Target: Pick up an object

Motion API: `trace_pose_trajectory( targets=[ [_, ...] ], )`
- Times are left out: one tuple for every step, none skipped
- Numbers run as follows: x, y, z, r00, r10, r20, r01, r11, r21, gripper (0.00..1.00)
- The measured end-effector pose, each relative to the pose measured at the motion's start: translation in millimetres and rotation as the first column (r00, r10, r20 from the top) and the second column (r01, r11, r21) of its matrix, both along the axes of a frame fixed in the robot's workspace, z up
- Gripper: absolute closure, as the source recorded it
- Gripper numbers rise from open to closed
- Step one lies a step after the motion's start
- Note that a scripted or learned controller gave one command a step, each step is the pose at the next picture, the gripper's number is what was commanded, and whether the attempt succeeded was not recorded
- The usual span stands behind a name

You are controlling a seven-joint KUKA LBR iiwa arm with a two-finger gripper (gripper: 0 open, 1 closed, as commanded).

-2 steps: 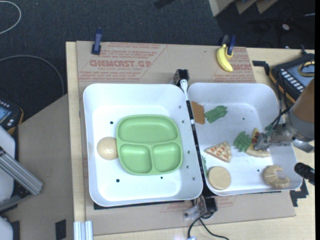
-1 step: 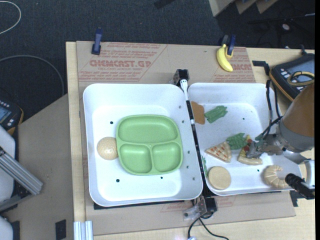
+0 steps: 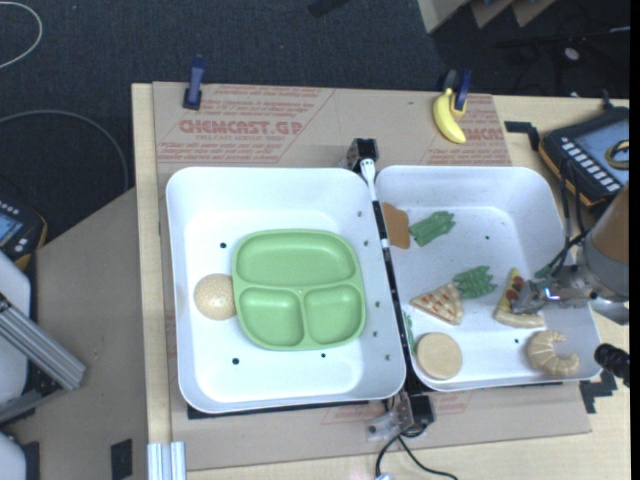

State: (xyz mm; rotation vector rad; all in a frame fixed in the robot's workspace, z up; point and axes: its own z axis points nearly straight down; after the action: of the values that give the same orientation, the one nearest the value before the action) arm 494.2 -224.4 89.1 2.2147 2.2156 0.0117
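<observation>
The brown board (image 3: 300, 118) covers the bench top, printed with red lettering near its far edge, and it carries both white bins side by side. The left bin (image 3: 200, 208) is the bigger sight, and most of its floor is taken by a pale green divided tray (image 3: 298, 288) with one long compartment and two smaller ones. A round beige bun (image 3: 213, 296) sits just beside the tray, touching its left edge.

The right bin (image 3: 480, 183) holds the scattered toy food. The grey arm (image 3: 612, 253) comes in over its right rim, and the gripper (image 3: 548, 295) hangs low by a pizza slice (image 3: 516, 303) near the right wall; from here I cannot tell how wide its fingers stand or whether they have anything. A second pizza slice (image 3: 440, 304) lies towards the middle of the bin, with a round cracker (image 3: 438, 355) near the front wall below it. A croissant (image 3: 553, 352) rests in the front right corner. Two green leafy pieces lie apart: one leafy piece (image 3: 432, 227) towards the back, another leafy piece (image 3: 474, 282) between the two slices. An orange-brown slab (image 3: 396, 228) leans at the left wall.

Off the bins, a banana (image 3: 448, 118) lies on the board by a blue clamp (image 3: 460, 86)
</observation>
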Motion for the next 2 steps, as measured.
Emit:
trace_pose_trajectory(
  targets=[
    [2,0,22,1.0,0.0,-0.007,0.0,1.0,-0.002,1.0],
    [15,1,-2,1.0,0.001,-0.01,-0.001,1.0,0.003,1.0]
  ],
)
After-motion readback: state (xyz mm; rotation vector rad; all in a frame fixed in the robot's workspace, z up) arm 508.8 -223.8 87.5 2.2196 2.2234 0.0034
